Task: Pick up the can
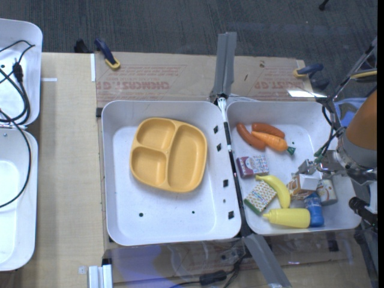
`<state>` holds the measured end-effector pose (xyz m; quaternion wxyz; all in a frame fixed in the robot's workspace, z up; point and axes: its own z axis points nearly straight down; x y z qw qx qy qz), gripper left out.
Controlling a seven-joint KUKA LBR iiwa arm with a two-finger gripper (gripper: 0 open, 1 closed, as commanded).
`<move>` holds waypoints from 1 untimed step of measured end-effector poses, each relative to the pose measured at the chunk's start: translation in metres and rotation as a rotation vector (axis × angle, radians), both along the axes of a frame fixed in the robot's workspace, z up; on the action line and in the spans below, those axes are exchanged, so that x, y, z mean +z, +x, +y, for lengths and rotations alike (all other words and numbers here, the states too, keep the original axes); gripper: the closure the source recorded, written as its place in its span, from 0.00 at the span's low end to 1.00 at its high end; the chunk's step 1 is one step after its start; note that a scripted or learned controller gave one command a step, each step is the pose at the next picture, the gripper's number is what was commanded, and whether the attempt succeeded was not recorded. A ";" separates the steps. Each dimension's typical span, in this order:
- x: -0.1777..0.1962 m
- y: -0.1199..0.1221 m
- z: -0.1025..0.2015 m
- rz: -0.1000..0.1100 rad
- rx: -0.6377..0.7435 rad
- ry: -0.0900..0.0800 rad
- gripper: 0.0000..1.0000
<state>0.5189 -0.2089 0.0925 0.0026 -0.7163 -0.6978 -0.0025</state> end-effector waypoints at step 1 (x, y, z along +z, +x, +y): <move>0.000 -0.034 -0.002 0.000 -0.061 0.006 0.00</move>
